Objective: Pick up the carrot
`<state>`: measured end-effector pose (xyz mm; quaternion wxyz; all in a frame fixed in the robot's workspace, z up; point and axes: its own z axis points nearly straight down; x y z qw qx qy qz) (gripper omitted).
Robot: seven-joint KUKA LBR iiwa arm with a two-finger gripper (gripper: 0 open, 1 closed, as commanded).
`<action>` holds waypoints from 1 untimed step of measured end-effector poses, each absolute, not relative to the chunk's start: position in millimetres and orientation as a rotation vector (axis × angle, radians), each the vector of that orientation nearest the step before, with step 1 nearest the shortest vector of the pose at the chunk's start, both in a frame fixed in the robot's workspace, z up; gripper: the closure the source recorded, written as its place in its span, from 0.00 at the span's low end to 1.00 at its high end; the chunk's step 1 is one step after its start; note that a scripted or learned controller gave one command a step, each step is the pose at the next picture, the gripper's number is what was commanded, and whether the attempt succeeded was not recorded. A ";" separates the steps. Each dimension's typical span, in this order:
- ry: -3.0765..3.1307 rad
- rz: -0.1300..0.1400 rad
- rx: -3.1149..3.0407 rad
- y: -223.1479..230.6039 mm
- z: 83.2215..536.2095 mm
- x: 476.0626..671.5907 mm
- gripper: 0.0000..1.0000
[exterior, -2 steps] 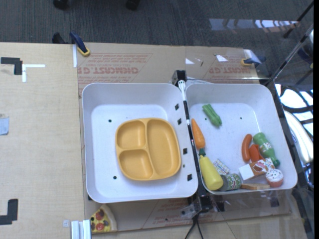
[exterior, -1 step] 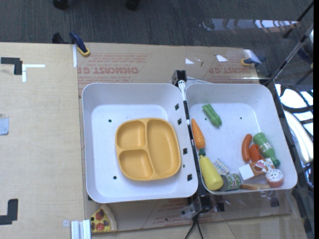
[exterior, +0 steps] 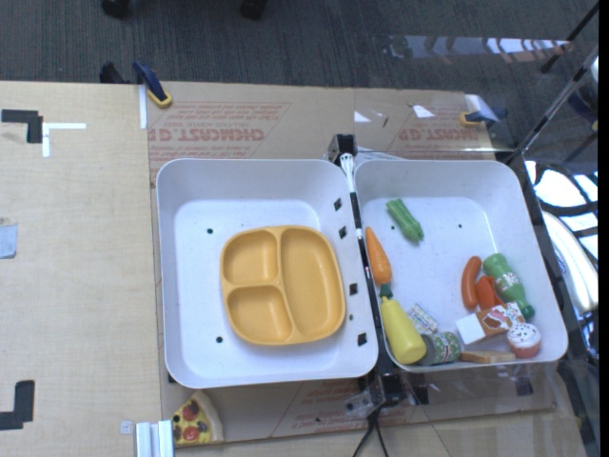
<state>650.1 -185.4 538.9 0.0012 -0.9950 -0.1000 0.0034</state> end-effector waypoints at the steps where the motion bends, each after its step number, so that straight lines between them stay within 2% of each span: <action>1: -0.323 0.016 -3.121 -183.6 545.7 651.8 1.00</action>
